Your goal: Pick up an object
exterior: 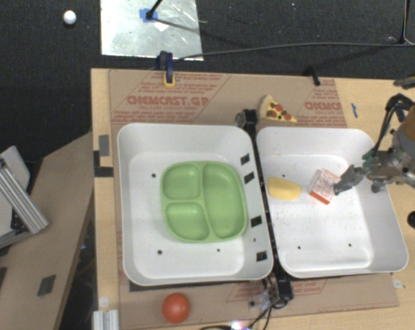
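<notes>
A small red and white packet point(323, 186) lies in the right bin point(372, 253), near its middle. To its left rests a yellow lump point(284, 188). My gripper point(346, 180) reaches in from the right and hangs low at the packet's right edge; contact between them is unclear. The grey arm behind it runs off the right side of the view.
The left bin point(142, 253) holds a green divided plate point(203, 200). A toy pizza slice point(277, 109) lies on the bench behind the bins. A red ball point(175, 307) sits on the bench at the front left. A black divider point(257, 198) runs between the bins.
</notes>
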